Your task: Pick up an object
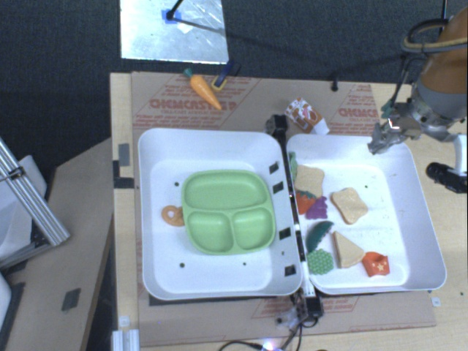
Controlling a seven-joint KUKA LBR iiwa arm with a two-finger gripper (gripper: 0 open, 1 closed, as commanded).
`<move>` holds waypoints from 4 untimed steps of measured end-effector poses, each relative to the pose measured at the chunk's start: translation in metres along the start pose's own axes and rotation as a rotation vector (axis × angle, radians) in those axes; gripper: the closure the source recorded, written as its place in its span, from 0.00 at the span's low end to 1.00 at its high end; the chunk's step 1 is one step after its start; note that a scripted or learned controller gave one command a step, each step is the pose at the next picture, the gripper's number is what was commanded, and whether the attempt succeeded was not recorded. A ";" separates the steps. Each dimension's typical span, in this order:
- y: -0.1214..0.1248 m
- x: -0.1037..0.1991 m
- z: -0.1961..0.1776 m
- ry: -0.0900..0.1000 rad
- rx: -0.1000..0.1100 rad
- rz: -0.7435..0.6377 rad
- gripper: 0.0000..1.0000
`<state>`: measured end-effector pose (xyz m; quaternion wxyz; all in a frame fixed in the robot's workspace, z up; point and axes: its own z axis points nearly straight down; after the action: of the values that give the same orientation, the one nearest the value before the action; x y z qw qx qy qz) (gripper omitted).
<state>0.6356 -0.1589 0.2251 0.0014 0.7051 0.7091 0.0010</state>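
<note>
White bins sit side by side on the worktop. The tool hovers over the right bin's far edge — whether it is wide or narrow cannot be told. Toy food lies below it: bread, grapes, a red piece. A green tray fills the left bin.

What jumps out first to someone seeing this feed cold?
Most striking is the green divided tray filling the middle of the left bin, a small orange ring beside it. The right bin holds scattered toy food, and the gripper hangs over its far right corner.
</note>
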 end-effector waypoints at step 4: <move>-0.102 0.156 0.003 0.002 0.005 -0.001 1.00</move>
<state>0.5325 -0.0031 0.2219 -0.0010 0.7046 0.7096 -0.0003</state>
